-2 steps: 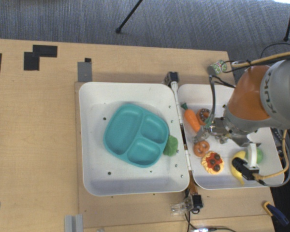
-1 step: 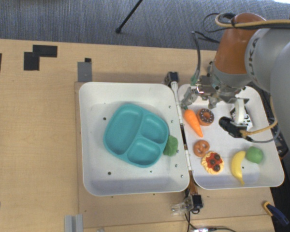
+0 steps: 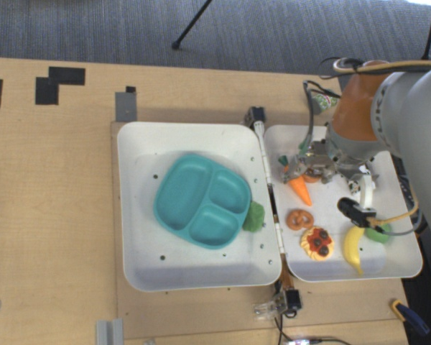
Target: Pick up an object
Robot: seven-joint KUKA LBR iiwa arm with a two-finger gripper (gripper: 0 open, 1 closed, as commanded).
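The arm (image 3: 409,106) runs off the right edge and hides the far right part of the right bin (image 3: 388,268). The end effector (image 3: 317,165) is hidden under the wrist. A green piece (image 3: 254,216) is half tucked behind the teal plate (image 3: 201,200).

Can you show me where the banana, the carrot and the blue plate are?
banana (image 3: 353,248): camera view, middle of its yellow body.
carrot (image 3: 300,190): camera view, orange middle.
blue plate (image 3: 174,190): camera view, bare left compartment.

The grey arm (image 3: 416,106) enters from the right edge of the frame, its orange band (image 3: 355,110) in the upper right. Below the band the wrist points down, and the gripper (image 3: 317,165) sits right of centre, angled toward the lower left.
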